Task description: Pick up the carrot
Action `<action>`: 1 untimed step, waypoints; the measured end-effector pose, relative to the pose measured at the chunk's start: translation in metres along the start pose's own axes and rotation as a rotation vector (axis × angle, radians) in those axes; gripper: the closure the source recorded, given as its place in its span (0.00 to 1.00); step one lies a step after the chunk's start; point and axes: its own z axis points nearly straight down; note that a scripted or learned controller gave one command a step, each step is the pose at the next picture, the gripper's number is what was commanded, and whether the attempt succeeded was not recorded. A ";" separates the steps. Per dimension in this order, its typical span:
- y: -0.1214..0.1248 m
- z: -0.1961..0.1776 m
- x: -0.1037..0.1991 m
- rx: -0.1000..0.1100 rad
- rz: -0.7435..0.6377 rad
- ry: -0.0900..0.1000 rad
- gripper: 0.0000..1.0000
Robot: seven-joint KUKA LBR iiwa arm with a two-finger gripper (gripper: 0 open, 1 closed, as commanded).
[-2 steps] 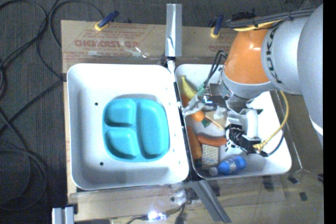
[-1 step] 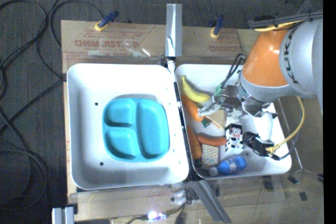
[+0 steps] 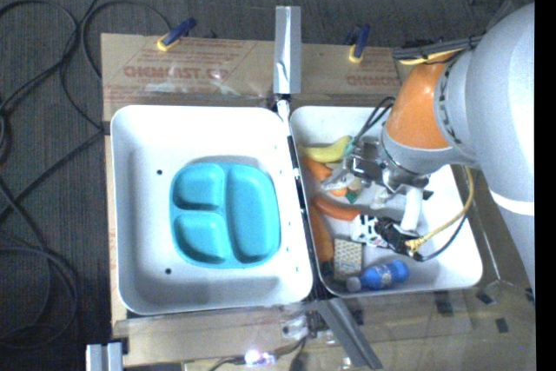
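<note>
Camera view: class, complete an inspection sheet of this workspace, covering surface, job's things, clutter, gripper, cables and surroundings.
Surface: left shallow white bin and right shallow white bin side by side on a brown cardboard sheet.
Job's things: long orange carrot lying in the right bin, beside the gripper.
Clutter: blue divided plastic plate in the left bin; yellow banana, small blue rounded object, beige meshed block in the right bin.
Gripper: two-finger gripper low over the right bin, close to the carrot.
Cables: black cables on the floor.
Surroundings: dark carpeted floor; blue-and-yellow clamps on the cardboard edge.
</note>
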 end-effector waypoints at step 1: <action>0.020 0.027 -0.004 -0.013 -0.031 0.000 0.00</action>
